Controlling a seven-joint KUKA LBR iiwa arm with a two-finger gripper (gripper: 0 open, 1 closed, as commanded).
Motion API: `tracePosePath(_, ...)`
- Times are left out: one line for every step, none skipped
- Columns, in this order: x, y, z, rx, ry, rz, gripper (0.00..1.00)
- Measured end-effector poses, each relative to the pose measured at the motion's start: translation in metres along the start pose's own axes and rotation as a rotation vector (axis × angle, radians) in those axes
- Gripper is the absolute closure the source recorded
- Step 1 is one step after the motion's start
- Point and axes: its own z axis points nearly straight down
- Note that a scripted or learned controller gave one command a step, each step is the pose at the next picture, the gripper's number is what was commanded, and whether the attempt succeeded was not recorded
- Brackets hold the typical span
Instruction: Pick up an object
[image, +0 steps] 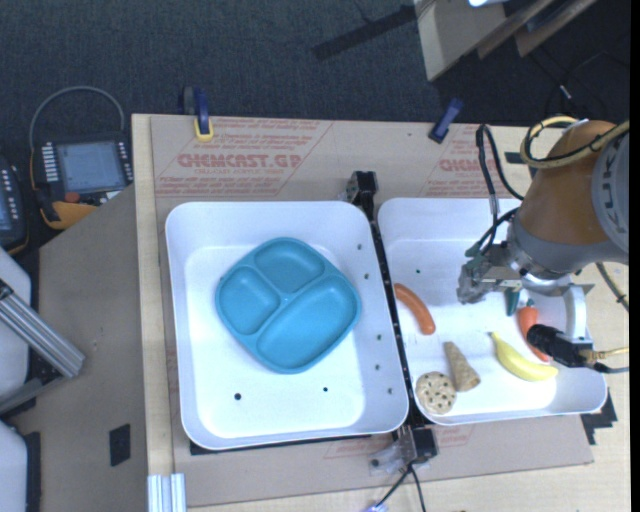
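**Robot arm hung over toy food in right bin**

The gripper (487, 285) of the grey arm (570, 200) hovered above the upper middle of the right bin (420, 225), seen from a fixed camera overhead. Whether it was open or shut could not be told from where we stood, and nothing could be seen in its grasp. The arm reached in from the right, its orange band (560, 185) above the wrist.

Just left and below the claw lay an orange hot dog (415, 308), tilted, near the bin's left wall. Further down sat a tan ice-cream cone (461, 367) with a round chocolate-chip cookie (435, 392) beside it, close to the front rim. To the right lay a yellow banana (522, 360), and near it an orange carrot-like piece (530, 328), partly hidden by the arm's hardware.

The left bin (200, 260) held 1 blue 3-compartment plate (288, 303), lying flat near its centre. Both bins rested side by side on a brown board (300, 155) marked with red lettering, with 2 blue clamps (203, 112) at its far edge.
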Motion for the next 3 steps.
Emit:
tracePosePath(0.002,-0.004,-0.044,-0.004,-0.001,-0.002,1.00)
tracePosePath(-0.003,-0.005,-0.089,-0.006,-0.002,-0.002,1.00)
tracePosePath(-0.004,-0.003,-0.143,-0.006,-0.002,-0.003,1.00)
